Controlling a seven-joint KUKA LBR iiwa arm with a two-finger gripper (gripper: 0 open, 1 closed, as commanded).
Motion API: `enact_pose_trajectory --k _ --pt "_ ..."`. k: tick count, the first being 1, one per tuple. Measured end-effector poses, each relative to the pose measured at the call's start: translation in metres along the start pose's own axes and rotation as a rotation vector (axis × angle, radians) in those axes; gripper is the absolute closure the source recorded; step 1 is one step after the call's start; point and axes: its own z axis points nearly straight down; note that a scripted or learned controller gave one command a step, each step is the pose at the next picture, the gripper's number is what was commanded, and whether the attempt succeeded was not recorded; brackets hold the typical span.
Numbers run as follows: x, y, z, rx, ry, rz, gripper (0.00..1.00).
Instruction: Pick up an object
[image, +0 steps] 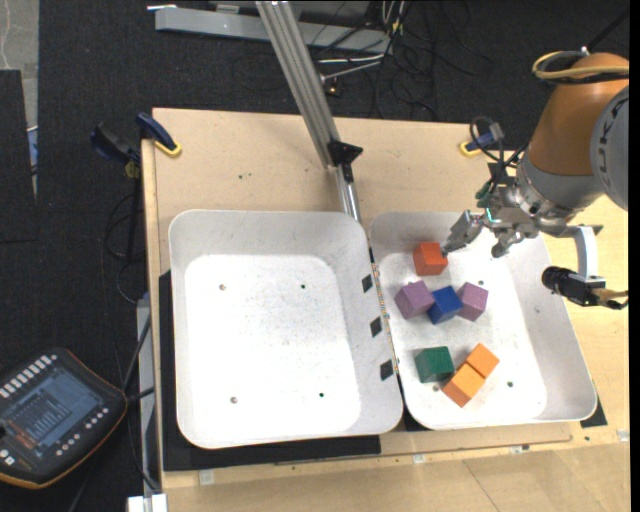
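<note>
Red-orange cube (430, 259) just below-left of tool (484, 234).

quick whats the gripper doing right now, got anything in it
Gripper: jaws open, holding nothing, above the right bin beside the red-orange block.

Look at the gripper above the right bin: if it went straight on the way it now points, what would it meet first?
Probably the red-orange block. The gripper points down and left toward it, and nothing lies between them. Its height above the right bin is unclear from this slanted view.
</note>
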Motion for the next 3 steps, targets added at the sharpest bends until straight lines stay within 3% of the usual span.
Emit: enact_pose_trajectory --k 1,3 --pt "0.0 0.001 -0.003 -0.004 -0.001 -0.001 0.0" --pt "0.003 0.005 0.085 -0.001 -0.001 -0.001 0.0"
